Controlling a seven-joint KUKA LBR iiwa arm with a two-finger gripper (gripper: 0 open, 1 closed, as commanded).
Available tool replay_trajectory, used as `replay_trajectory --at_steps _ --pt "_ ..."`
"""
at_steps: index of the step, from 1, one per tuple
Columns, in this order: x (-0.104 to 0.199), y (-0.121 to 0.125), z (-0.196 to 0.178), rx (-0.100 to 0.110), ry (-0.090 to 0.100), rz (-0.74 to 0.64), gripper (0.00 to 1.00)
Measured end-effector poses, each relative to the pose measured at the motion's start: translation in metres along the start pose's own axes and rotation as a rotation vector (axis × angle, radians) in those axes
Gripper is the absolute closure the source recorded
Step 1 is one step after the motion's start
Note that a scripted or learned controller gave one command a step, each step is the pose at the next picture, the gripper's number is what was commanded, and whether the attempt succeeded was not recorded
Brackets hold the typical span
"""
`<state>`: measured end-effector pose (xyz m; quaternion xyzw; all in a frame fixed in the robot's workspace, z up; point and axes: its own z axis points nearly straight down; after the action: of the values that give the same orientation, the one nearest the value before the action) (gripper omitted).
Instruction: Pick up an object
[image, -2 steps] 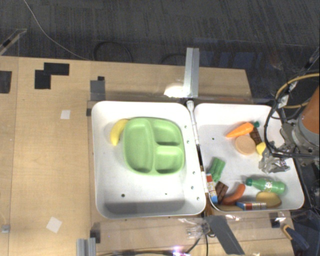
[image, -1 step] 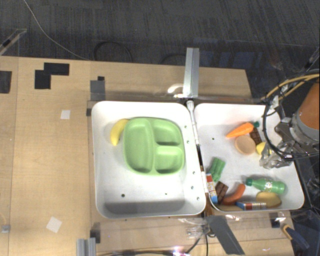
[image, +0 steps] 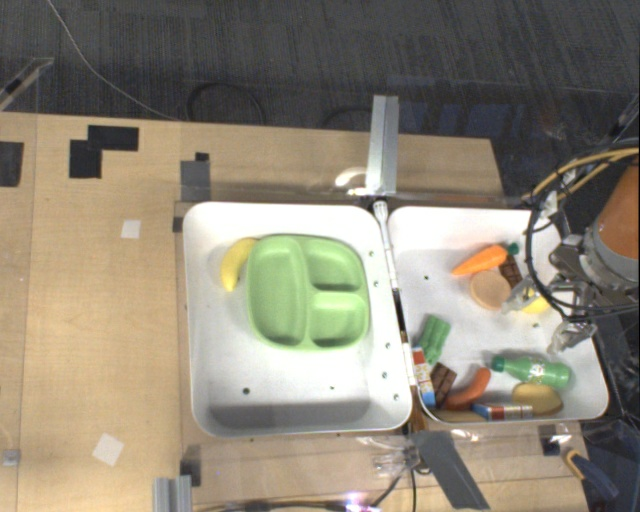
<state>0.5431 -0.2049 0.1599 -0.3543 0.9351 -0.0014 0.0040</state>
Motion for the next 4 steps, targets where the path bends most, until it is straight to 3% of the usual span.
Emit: replay_trajectory --at_steps 1,2,3,4 --pt "-0.082 0.007 0.068 0.001 -0.003 -0.167 0.00" --pt "-0.098 0.016 0.070 0.005 -0.004 -0.304 0.00" --pt "-0.119 0.028 0.071 0.004 -0.006 -0.140 0.00" --pt "-0.124 0.027 0.055 0.014 -0.020 -0.140 1.00"
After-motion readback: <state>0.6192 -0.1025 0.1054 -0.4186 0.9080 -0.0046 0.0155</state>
